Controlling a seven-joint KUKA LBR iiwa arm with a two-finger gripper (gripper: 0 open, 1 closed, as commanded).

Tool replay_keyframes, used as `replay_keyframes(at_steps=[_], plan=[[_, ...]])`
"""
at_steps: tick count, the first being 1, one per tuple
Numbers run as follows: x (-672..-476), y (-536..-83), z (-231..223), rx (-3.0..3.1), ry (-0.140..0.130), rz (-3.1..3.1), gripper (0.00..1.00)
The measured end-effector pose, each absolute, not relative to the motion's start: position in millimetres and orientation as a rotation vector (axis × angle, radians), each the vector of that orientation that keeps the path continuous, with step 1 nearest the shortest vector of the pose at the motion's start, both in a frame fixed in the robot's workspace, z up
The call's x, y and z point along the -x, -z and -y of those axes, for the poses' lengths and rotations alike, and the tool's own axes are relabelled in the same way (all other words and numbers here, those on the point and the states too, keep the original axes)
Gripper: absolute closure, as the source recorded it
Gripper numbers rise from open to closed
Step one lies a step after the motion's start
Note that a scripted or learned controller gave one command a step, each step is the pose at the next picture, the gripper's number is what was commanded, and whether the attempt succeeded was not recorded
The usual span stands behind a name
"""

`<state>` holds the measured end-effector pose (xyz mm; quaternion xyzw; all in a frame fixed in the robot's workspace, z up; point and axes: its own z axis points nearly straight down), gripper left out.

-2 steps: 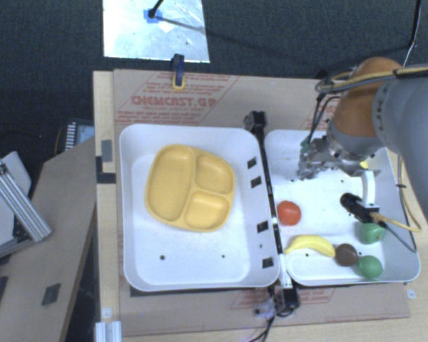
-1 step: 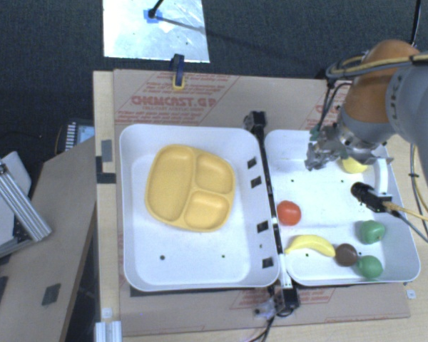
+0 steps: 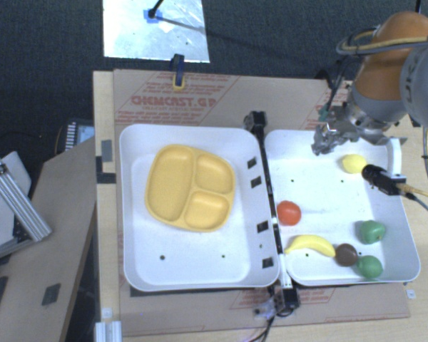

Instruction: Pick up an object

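End effector (image 3: 324,142) hung over the far left corner of the right-hand shallow white bin (image 3: 321,184), nothing visibly held; open or closed, couldn't tell from this slant. Nearest candidate was the small yellow lemon-shaped piece (image 3: 354,164): near the end effector, toward the view's right and a little toward the bin's near side, apart from it. My read: that offset was the whole move, a short shift right and nearer, then down. The piece looked rounded and smooth, slightly longer across the view than along it, lying alone on bare bin floor with no neighbours touching, so likely prone to roll if nudged off-centre. Everything else sat farther off: red round tomato-like piece (image 3: 289,213) by the divider, yellow toy banana (image 3: 310,245) along the near wall with its long axis across the view, dark brown ball (image 3: 346,254) touching or nearly touching the banana's right tip, upper green lumpy piece (image 3: 371,231) and lower green lumpy piece (image 3: 369,266) in the near right corner. Left-hand white bin (image 3: 135,262) held a yellow divided plastic plate (image 3: 190,187), well apart from the end effector.
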<state>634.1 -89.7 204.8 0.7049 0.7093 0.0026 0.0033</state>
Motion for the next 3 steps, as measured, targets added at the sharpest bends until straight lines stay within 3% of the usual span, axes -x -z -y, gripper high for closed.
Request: replay_keyframes(at_steps=[1,3], plan=[[-635.0,-202,90,-2.214,-0.004,-2.226,1.0],[-608.5,-211,2,-2.212,-0.004,-2.232,1.0]])
